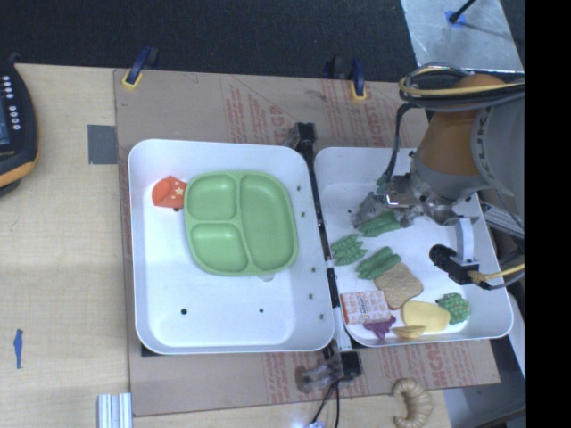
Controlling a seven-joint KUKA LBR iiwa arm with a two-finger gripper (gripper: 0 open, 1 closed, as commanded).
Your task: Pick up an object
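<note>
My gripper (376, 209) hangs low in the right bin (343, 166), near its upper middle, reaching in from the right. Just below its tip lies a green pea pod (386, 226), touching or nearly touching it. Two more green pods (348, 247) (378, 261) lie a little lower left. Along the front of this bin sit a brown cracker (398, 283), a yellow piece (425, 316), green broccoli (454, 306), a red-and-white packet (365, 307) and a small purple item (378, 328). Nothing is visibly lifted off the bin floor.
The left bin (161, 315) holds a green divided plate (241, 221) and a red toy (168, 192) at its upper left. A black cable end (443, 258) from the arm hangs over the right bin. A brown curled object (412, 399) lies on the bench in front.
</note>
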